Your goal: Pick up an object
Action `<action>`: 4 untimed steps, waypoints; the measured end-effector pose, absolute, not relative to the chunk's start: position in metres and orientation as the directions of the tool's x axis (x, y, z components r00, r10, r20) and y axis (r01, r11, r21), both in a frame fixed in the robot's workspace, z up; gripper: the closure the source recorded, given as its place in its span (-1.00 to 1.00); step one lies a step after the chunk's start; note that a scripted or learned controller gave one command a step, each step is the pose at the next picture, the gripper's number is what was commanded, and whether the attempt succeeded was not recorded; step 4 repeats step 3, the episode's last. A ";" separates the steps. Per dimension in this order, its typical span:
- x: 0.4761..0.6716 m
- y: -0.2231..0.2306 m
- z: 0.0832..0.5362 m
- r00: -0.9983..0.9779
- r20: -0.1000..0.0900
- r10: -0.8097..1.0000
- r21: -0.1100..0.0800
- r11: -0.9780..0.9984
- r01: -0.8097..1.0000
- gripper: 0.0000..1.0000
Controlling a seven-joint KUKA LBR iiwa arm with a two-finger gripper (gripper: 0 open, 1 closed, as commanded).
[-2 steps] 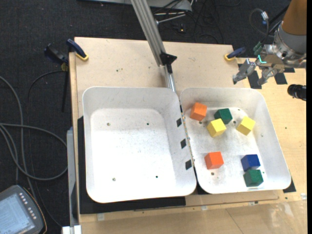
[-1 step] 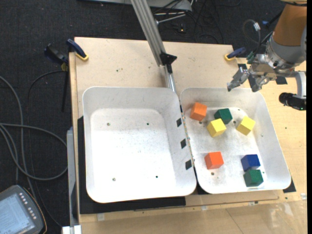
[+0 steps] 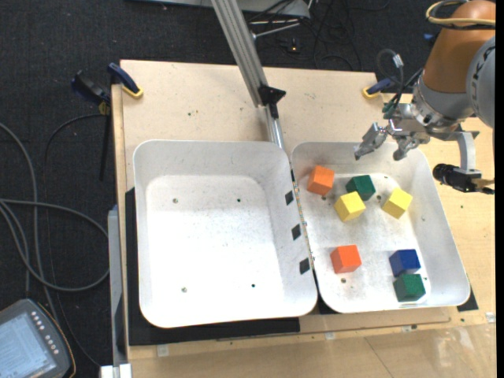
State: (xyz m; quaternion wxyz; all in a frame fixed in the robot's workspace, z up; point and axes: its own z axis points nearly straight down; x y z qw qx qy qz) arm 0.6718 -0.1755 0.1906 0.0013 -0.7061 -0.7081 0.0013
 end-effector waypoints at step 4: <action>0.681 -0.171 0.206 -0.003 -0.002 1.000 0.007 0.003 1.000 1.00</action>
